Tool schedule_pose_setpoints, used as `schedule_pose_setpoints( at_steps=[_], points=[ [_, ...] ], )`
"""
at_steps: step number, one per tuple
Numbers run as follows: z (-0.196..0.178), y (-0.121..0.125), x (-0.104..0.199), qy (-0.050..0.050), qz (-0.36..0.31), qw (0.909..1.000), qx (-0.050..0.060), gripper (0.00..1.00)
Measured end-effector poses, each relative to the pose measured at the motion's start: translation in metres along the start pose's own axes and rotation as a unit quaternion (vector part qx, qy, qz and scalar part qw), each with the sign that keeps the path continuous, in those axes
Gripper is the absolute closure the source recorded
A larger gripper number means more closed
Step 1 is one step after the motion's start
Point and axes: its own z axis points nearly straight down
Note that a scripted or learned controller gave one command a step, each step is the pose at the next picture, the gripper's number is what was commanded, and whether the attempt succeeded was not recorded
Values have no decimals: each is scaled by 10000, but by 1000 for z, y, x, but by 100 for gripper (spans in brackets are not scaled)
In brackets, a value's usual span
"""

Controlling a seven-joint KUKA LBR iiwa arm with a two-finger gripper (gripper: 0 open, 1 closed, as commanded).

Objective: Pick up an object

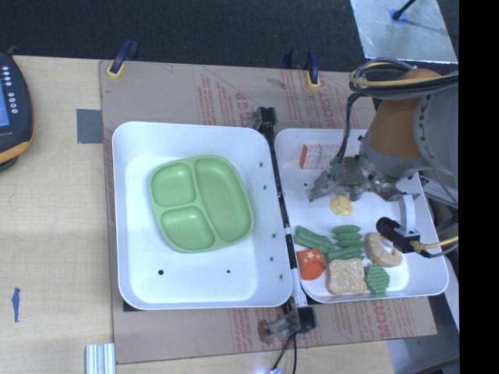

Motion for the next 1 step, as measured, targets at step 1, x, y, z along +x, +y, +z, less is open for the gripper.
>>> schedule_pose_setpoints(
  at_steps=[1],
  points=[
    [-1,65,-31,-25,33,10000,-14,0]
  ],
)
